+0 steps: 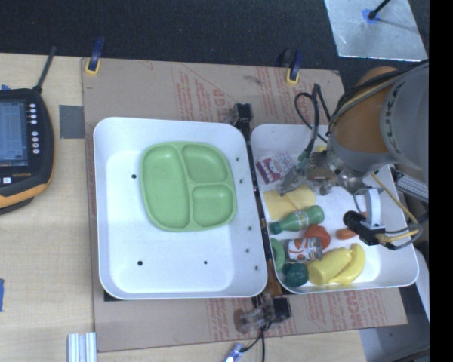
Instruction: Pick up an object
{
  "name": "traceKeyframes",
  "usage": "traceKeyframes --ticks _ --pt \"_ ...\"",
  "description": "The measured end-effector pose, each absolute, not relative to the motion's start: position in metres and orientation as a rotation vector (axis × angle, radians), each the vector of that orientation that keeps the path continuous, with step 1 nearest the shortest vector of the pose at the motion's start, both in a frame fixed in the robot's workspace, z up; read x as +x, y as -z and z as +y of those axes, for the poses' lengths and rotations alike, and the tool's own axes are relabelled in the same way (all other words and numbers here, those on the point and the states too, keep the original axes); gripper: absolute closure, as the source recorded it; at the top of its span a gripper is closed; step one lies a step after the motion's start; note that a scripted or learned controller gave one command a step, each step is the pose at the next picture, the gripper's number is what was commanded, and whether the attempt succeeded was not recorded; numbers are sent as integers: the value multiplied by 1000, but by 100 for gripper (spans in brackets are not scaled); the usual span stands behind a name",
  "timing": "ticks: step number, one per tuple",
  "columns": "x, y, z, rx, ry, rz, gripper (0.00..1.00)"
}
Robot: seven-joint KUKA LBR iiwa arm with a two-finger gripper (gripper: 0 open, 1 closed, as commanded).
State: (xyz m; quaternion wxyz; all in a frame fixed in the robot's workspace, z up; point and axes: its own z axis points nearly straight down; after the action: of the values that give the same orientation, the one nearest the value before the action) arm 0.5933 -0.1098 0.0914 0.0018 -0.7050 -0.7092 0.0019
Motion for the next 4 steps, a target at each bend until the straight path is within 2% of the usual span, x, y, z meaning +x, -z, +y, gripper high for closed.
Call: traceKeyframes --ticks 1,2,3,4 --pt "640 -93 -159 -2215 -5 -2225 0" --pt "518 -91 -150 -2213 -4 -2225 0" --pt "500 -93 -204 -2198 14 -2227 0" --pt "584 -92 -187 -2215 -1 -2227 0"
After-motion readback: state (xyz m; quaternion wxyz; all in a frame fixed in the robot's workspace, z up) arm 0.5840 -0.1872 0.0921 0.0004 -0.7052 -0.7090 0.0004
